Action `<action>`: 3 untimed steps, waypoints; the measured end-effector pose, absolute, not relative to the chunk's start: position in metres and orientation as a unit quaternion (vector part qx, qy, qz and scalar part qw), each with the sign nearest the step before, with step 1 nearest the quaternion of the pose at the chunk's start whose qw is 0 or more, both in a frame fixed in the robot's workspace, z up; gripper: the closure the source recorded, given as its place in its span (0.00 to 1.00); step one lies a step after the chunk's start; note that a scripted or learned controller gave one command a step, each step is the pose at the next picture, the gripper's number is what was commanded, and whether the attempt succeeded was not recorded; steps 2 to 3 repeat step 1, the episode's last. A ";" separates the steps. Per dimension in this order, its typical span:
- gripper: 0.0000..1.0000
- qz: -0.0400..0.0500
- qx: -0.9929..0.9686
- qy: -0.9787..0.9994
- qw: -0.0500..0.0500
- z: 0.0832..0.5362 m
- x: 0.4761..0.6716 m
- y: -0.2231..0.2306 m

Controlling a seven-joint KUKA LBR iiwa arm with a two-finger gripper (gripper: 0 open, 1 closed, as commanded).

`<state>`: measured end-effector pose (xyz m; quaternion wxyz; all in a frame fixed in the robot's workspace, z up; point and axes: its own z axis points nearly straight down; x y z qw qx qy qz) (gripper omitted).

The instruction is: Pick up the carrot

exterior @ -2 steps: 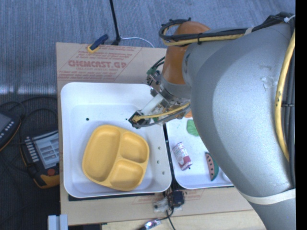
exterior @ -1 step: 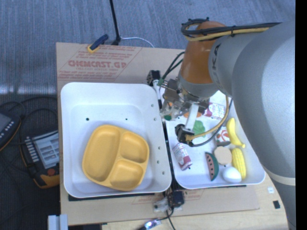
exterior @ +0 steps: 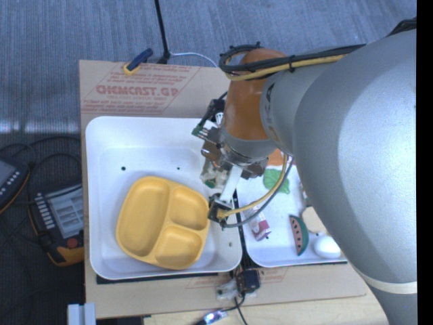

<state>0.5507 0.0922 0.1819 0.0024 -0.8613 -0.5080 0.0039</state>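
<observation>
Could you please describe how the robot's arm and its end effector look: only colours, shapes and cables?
The arm is a thick, smooth grey cylinder with a rounded shell. Above the wrist it carries a glossy orange band. A bundle of yellow and black cables runs across the top of that band. The end effector is a small assembly of grey metal and dark parts, too cluttered to describe in detail.

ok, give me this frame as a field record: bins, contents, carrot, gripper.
left bin: yellow divided plate
right bin: watermelon slice, white round item, small red-and-white item
carrot: orange bit with green top, right bin, mostly hidden by arm
gripper: above left bin's right edge, beside plate
task: carrot not yet lifted
</observation>
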 end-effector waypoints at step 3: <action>1.00 -0.001 -0.741 -0.672 -0.002 0.400 0.533 0.166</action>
